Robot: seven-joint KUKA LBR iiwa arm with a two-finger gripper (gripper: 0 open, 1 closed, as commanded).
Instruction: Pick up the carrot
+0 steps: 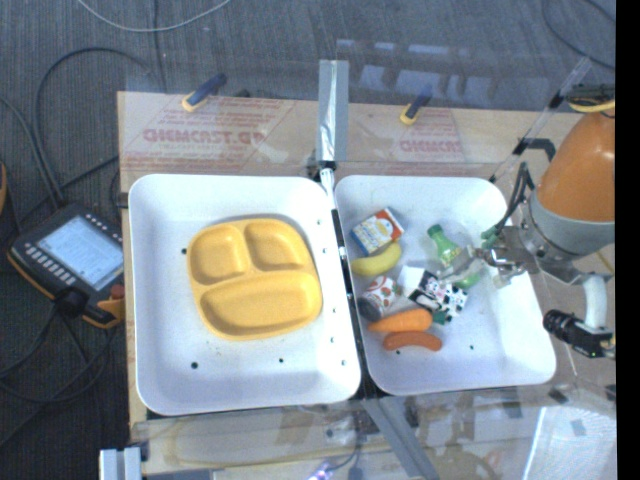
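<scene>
While the carrot (400,321) lies untouched in the right bin (520,353), the end effector (478,261) hovers nearby; whether it is parted, I cannot tell.

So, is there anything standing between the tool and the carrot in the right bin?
Yes. The tool sits right of the pile, and a black-and-white patterned item and a green bottle lie between it and the carrot. A sausage touches the carrot's near side.
</scene>
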